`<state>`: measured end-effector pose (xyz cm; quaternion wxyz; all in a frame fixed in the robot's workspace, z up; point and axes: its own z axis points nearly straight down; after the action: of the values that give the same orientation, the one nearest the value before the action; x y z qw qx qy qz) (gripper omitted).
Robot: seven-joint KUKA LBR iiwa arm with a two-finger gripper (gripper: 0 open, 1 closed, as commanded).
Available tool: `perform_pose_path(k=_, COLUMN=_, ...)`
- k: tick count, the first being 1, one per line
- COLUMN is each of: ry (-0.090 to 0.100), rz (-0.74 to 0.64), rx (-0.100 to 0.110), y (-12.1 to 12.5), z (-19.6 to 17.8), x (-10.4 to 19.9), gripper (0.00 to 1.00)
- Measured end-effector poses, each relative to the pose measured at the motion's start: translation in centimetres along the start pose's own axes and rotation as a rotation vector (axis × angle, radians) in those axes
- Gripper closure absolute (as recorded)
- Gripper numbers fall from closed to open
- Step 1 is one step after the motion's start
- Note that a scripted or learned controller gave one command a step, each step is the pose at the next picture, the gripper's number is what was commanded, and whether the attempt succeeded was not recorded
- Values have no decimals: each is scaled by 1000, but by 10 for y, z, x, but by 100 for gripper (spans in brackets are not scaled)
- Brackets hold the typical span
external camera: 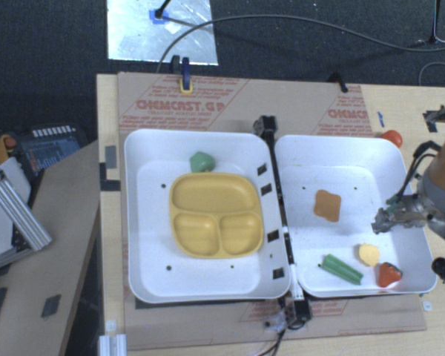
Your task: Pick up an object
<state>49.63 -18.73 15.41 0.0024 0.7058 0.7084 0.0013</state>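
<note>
Objects for picking sit in two shallow white bins on a tabletop. The left bin [144, 221] holds a yellow three-compartment plastic tray [213, 214], with a small green lump [202, 162] just behind it. The right bin [341, 154] holds a brown flat piece [327, 205], a green stick [340, 269], a yellow round piece [368, 254] and a red piece [389, 274]. The claw [386, 219] hovers above the right bin's right side; whether it is spread cannot be told.

Left bin [144, 199] — yellow divided tray [213, 213], green lump [202, 161] at its far edge. Right bin [341, 154] — brown piece [327, 205], green stick [340, 269], yellow piece [368, 254], red piece [389, 274]; claw [386, 219] above its right side.
</note>
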Motion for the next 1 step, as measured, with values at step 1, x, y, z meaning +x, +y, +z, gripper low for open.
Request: perform_pose_path(k=1, ry=-1, rz=-1, rx=-1, y=2, z=-54, x=-1, gripper=100)
